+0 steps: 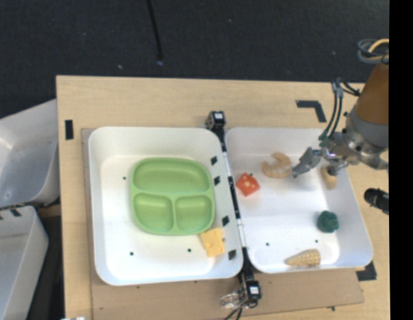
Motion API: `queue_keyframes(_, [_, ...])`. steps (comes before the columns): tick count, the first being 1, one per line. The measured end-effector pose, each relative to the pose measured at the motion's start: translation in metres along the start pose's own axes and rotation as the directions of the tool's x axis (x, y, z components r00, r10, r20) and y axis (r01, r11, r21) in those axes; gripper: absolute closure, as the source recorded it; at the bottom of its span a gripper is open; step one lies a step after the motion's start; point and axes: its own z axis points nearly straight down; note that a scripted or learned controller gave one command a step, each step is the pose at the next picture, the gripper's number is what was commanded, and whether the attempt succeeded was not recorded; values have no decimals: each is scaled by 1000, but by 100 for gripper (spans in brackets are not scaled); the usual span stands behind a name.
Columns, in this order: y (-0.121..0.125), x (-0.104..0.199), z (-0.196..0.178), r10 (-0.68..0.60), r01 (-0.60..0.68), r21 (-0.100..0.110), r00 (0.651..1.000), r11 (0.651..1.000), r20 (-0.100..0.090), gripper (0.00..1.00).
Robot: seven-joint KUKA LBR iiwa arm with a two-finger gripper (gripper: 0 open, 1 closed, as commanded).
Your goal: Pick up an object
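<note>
Two shallow white bins side by side on a pale wooden bench (159, 99). Near edge of the right bin (296, 209): one ridged tan cone-shaped piece (303, 259); beyond it, one dark green round lump (327, 221) by the right wall. Near corner of the left bin (109, 199): one yellow wedge (212, 242); mid-bin, one green three-compartment plastic plate (172, 195). One small red block (247, 185) and one beige curved piece (278, 166) lie farther back — open floor between. The two-finger gripper (317, 162) hangs over the far right corner, fingers spread, nothing between them. No legible writing.
</note>
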Motion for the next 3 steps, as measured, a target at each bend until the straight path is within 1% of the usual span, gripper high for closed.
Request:
queue_keyframes(1, [3, 0, -8, -3, 3, -13, 1000, 1000, 3, 0])
queue_keyframes(2, [-2, -3, 55, -1, 1, -8, 1000, 1000, 3, 0])
queue_keyframes(3, [-6, 2, 100, 0, 0, -10, 1000, 1000, 2, 0])
